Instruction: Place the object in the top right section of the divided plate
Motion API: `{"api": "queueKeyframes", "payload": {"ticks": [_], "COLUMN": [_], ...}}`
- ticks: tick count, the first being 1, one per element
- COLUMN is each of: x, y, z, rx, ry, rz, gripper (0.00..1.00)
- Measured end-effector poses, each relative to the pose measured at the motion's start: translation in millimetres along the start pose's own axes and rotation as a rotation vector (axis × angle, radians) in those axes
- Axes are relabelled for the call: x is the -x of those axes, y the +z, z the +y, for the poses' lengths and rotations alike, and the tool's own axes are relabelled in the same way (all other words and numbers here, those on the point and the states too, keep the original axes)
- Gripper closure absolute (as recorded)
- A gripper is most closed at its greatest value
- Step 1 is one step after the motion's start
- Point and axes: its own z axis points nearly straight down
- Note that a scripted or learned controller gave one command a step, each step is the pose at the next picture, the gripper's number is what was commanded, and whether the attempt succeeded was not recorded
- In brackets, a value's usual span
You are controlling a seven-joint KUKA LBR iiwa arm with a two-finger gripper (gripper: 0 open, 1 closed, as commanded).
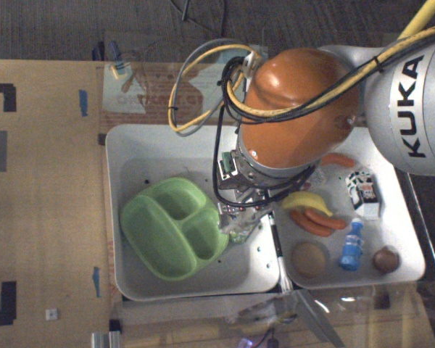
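Observation:
The green divided plate (172,227) lies tilted in the left white bin (130,158), with one large section and two smaller ones. My gripper (239,225) hangs below the orange wrist, right at the plate's right edge, next to the right-hand small section. A small pale, partly clear shape sits at the gripper's tip. I cannot make out whether that shape is a held object or part of the gripper. The wrist and cables hide most of the gripper.
The right bin (409,216) holds a banana (304,200), red sausages (320,222), a black-and-white carton (363,193), a blue bottle (351,246), a tan round item (309,259), a brown ball (385,259) and an orange piece (339,160). The divider between the bins runs just right of the gripper.

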Motion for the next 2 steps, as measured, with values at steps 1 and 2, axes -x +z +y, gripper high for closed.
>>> {"api": "queueKeyframes", "payload": {"ticks": [1, 2], "x": [-11, -9], "y": [40, 48], "z": [-48, -21], "rx": [-0.001, 0.005], "ry": [-0.024, -0.142], "rz": [-0.001, 0.002], "gripper": [1.0, 1.0]}}
